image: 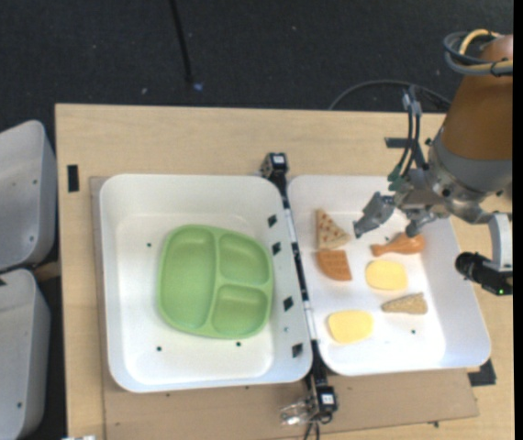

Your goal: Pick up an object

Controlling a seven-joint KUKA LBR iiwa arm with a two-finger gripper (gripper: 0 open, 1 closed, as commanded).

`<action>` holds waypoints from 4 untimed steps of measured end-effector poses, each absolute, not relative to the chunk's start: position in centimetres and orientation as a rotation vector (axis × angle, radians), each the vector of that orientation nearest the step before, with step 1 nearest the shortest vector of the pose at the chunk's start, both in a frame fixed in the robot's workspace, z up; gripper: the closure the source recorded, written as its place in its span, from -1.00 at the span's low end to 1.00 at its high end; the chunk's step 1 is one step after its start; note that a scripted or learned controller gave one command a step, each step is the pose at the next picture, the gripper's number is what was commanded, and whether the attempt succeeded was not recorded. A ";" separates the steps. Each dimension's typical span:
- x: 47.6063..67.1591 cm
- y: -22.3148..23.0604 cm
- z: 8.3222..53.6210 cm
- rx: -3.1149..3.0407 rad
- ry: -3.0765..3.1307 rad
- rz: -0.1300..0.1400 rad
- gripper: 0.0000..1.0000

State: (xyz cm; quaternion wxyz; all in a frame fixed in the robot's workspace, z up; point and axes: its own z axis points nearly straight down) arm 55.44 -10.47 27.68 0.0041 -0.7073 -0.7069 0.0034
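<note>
Two white bins sit side by side on a wooden bench (179, 136). The left bin (119, 337) holds a green tray (215, 280) with three compartments, lying flat near the middle of the bin.

The right bin (454, 337) holds six food pieces. At its upper left lies a tan wedge (329, 230), and just below it an orange-brown square (335, 264). To the right of the square is a yellow oval (386, 275), and below that a beige wedge (406, 304). A second yellow piece (350, 325) lies toward the near edge, left of the beige wedge. An orange piece (399, 245) lies just above the yellow oval.

The arm (477, 126) reaches in from the right, its orange band above the grey wrist. The gripper (395, 216) hangs over the upper middle of the right bin. Its fingers are spread apart: one grey finger (372, 215) slants down to the left toward the tan wedge, the other is near the orange piece. Nothing is between them. The right finger seems to be directly over or touching the orange piece, but the slant of the view does not settle which.

A small black clip (274, 164) sits at the top of the seam between the bins.
</note>
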 end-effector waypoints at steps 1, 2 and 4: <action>55.6 -10.5 28.3 -2.221 -2.224 -0.001 -1.00; 55.7 -9.9 23.8 -2.221 -2.219 0.005 -1.00; 56.0 -11.1 14.4 -2.223 -2.218 0.005 -1.00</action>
